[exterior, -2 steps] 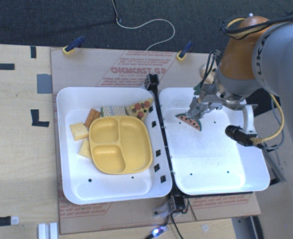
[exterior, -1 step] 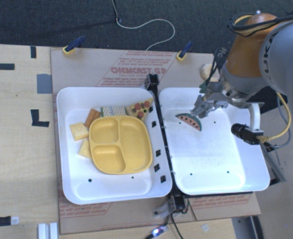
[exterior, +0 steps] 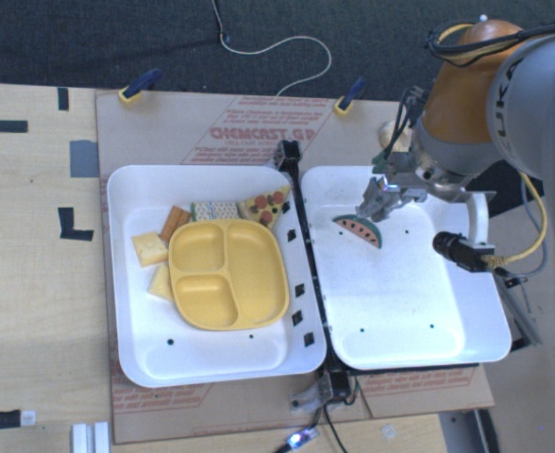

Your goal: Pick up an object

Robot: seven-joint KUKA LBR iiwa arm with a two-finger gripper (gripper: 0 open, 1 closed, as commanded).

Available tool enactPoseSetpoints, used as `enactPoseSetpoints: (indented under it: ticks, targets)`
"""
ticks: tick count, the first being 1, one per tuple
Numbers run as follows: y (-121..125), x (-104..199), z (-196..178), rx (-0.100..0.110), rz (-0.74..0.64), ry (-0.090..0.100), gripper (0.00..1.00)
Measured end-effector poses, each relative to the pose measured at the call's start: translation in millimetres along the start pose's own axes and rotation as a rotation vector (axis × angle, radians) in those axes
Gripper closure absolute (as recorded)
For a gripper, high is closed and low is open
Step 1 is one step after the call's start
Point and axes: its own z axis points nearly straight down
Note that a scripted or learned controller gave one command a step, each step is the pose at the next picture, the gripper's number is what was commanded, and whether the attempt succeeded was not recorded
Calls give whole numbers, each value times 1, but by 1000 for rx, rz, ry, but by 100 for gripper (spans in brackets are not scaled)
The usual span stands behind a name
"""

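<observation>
A toy watermelon slice (exterior: 359,229), red with a green rind, lies in the right bin (exterior: 419,319) near its upper left. My gripper (exterior: 375,203) hangs just above and to the right of the slice, fingers pointing down at it. The slice is on the bin floor, not between the fingers. In the left bin (exterior: 136,347) a yellow divided plate (exterior: 228,274) lies over several toy food pieces: a pale cracker (exterior: 149,249), a brown piece (exterior: 175,222), and a pizza slice (exterior: 266,205).
The black divider (exterior: 301,253) between the two bins runs just left of the watermelon. A black cable (exterior: 268,45) curls on the dark floor behind the bench. Blue and yellow clamps (exterior: 138,85) hold the cardboard at the back.
</observation>
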Motion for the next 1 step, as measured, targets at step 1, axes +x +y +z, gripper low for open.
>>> enactPoseSetpoints:
  ticks: [1]
  targets:
    - [8, -12, 11, 1, 2, -2, 100]
